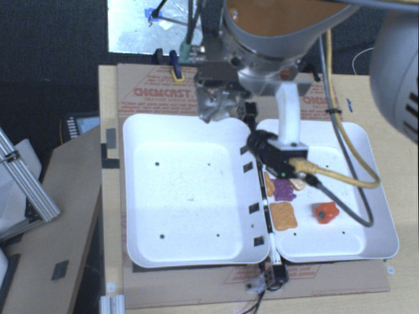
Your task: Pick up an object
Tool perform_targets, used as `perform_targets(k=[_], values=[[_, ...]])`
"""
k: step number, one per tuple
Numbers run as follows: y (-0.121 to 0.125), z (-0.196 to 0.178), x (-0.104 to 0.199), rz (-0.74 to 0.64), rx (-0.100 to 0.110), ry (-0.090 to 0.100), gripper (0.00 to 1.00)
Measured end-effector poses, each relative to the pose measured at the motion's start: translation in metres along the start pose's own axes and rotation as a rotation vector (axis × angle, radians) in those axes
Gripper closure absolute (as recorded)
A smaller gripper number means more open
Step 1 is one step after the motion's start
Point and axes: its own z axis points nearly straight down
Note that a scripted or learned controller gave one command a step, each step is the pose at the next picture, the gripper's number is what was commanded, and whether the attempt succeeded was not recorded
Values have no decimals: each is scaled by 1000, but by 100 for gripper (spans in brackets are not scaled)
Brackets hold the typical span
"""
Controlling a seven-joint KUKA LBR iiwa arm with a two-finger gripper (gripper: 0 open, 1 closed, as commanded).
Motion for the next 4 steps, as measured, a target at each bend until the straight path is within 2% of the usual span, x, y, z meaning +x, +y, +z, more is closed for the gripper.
perform_targets(k=[1,2,3,4], values=[[0,-11,0,-5,-2,1,100],[0,-11,0,-7,-1,1,0],[0,-22,1,-10,-3,3,100],[0,-22,1,-12,-3,3,0]])
